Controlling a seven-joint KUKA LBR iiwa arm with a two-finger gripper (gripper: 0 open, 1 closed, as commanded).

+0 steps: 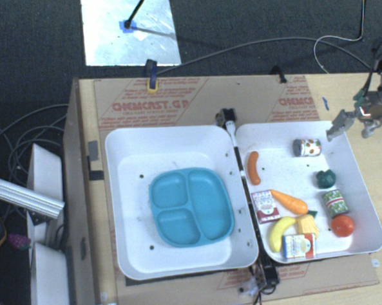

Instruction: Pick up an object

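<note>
Juice carton (299, 246) near edge, well below-left of pincer (355, 122).

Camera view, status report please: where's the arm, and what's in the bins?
End effector at right bin's far right edge, holding nothing. Can nearest it, untouched. Carrot, banana, tomato crowded together. Blue tray in left bin.

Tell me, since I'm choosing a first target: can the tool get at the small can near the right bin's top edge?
Probably yes. The can lies apart from the other items, with the tool just up and right.
</note>
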